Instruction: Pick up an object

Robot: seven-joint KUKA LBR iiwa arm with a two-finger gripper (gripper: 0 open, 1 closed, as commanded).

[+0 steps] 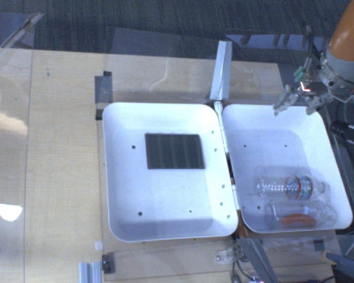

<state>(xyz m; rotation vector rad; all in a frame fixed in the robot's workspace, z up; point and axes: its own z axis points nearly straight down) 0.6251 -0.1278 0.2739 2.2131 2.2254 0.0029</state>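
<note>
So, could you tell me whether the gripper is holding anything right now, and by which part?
Nothing is held. The gripper hangs open above the right bin's far edge, away from both bottles.

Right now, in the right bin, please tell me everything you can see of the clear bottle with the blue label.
The clear bottle looks like thin, see-through plastic with ribbed walls and a blue band with some red around its middle. It lies on its side, lengthwise across the right bin, near that bin's front. It seems empty, though this is hard to judge. Just in front of it lies a second clear container with an orange-red part; they are close, maybe touching. The pincer is far from it.
</note>
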